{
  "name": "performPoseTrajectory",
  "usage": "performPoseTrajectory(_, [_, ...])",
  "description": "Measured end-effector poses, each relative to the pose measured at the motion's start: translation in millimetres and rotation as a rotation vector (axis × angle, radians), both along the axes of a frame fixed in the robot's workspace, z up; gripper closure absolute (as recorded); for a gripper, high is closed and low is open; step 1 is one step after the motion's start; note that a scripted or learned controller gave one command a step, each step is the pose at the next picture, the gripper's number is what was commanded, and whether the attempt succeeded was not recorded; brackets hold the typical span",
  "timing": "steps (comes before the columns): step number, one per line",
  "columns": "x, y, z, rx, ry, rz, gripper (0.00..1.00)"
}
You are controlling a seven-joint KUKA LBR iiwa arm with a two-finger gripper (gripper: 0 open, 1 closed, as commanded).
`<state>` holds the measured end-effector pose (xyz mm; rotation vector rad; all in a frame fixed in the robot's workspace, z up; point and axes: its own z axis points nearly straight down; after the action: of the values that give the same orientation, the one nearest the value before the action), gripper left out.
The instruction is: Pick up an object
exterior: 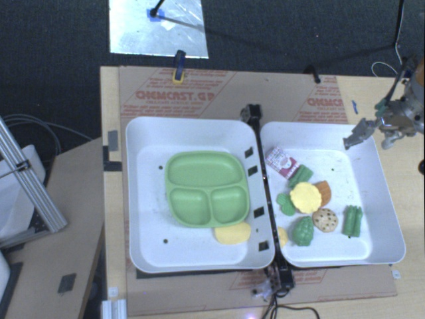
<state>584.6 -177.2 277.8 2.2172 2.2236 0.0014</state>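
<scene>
gripper (362,133) hangs over the right bin (385,198) at its far right corner, fingers apart and empty, placed for a descent. toy foods cluster near the bin's middle: yellow piece (305,197), cookie (325,220), green stalks (352,220).

I counted two white bins: a left bin (143,178) and a right bin (372,198). In the left one I saw one green divided plate (206,188) and one yellow piece (232,233) at its lower edge. In the right one I made out one red-and-white packet (280,161), one cookie (325,220), one yellow round piece (305,197) and about four green toy foods (351,220).
</scene>
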Motion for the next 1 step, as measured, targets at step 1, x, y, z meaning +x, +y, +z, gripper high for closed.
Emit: performPoseTrajectory(1, [29.4, 67.7, 131.0, -0.001, -0.018, 0.01, 0.0])
